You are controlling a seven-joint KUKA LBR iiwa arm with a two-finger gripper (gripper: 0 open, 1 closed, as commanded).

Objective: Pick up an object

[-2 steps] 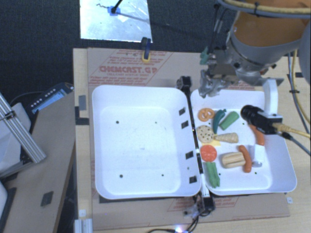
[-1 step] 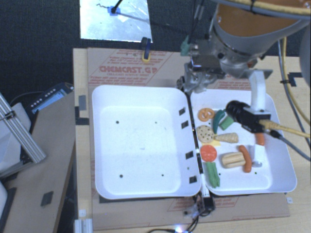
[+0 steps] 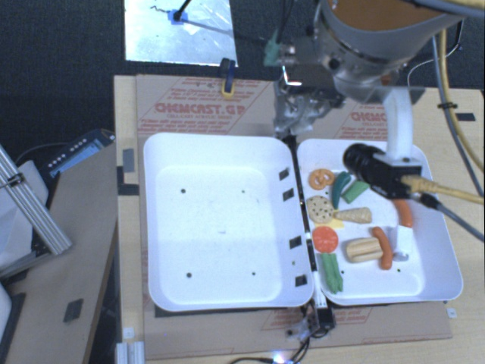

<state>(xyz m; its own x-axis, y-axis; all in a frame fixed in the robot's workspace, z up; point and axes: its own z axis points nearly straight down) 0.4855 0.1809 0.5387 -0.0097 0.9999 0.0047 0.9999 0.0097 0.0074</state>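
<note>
Green pea pod (image 3: 331,271) at right bin's (image 3: 436,290) near edge, well apart from hand (image 3: 292,123), grip state unclear.

Bright, even light from above makes the white bins (image 3: 220,226) glare softly, a foil sheet (image 3: 178,21) reflects strongly, and the near arm (image 3: 386,14) is blurred.

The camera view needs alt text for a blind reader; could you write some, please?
A grey robot arm hangs over the far edge of two white bins. The right bin holds toy foods, including a pretzel, a tomato slice and a hot dog.
</note>
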